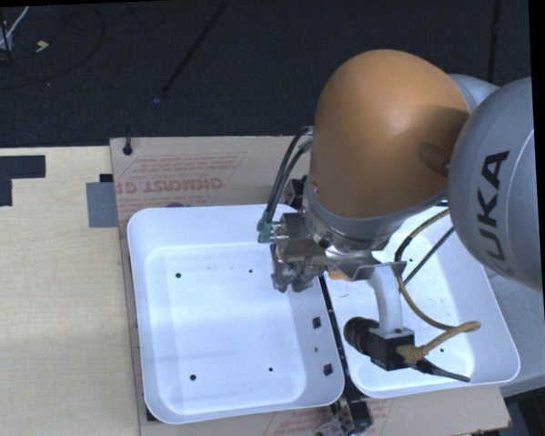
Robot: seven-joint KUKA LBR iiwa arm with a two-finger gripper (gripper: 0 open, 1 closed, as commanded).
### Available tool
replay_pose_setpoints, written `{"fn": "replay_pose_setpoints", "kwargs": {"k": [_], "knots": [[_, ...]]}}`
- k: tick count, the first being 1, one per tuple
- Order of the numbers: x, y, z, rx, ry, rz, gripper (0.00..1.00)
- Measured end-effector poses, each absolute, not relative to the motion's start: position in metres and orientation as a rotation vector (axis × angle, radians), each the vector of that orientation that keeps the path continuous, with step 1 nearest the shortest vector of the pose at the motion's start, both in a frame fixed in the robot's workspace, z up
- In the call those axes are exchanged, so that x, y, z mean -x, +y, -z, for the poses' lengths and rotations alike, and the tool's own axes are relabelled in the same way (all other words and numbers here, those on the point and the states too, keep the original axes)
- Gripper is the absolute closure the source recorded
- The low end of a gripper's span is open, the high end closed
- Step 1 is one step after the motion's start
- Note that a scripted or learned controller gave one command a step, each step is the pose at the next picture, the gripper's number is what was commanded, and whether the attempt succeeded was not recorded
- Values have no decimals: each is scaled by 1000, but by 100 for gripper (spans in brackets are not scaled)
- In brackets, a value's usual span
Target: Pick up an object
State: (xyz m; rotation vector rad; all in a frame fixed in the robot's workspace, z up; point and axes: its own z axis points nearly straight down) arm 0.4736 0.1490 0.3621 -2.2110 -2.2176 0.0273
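Observation:
My gripper point(290, 274) hangs low over the right wall of the left white bin point(166, 264), close to the divider between the two bins. The grey wrist and the big orange band above it cover the bins' upper middle. The left bin's floor shows plain white with a few small dark dots. The arm hides much of the right white bin point(484, 338); its visible floor is plain white. No loose object can be made out near the gripper.
Both bins rest on a brown cardboard sheet point(188, 176) on the wooden bench point(50, 315). A small metal clamp point(343, 425) sits at the front edge between the bins. The arm's body fills the upper right.

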Motion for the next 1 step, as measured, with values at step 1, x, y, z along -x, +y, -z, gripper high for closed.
{"fn": "replay_pose_setpoints", "kwargs": {"k": [1], "knots": [[-473, 230, -271, 2210, -2223, -19, 100]]}}
